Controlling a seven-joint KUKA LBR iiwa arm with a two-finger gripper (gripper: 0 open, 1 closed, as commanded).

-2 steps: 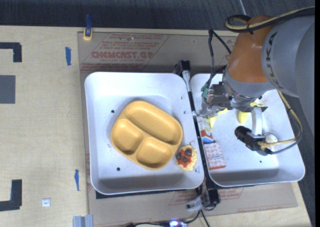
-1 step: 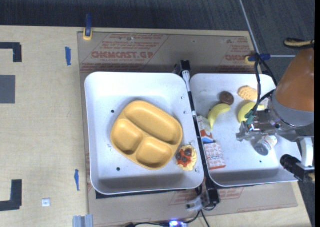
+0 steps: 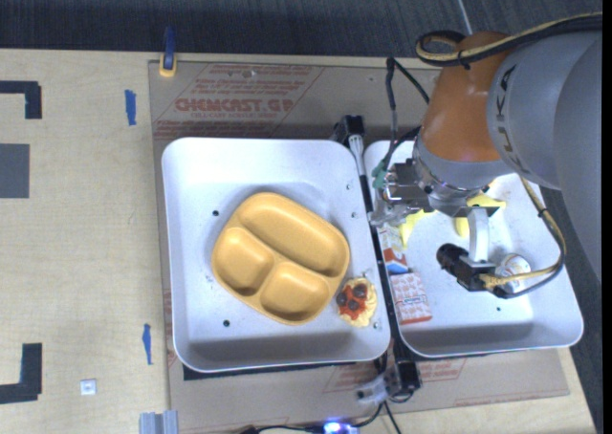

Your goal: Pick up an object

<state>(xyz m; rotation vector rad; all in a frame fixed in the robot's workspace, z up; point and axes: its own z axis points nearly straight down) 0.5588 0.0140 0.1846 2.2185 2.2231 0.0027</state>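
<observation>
The gripper hangs low over the right bin; open or closed, I cannot tell. Nothing looks lifted yet. A red-and-white packet lies at its six o'clock, a yellow tray at eight.

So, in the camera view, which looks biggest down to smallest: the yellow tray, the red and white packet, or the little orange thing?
1. yellow tray, by far the largest.
2. red and white packet.
3. little orange thing, though these last two look close in size.
</observation>
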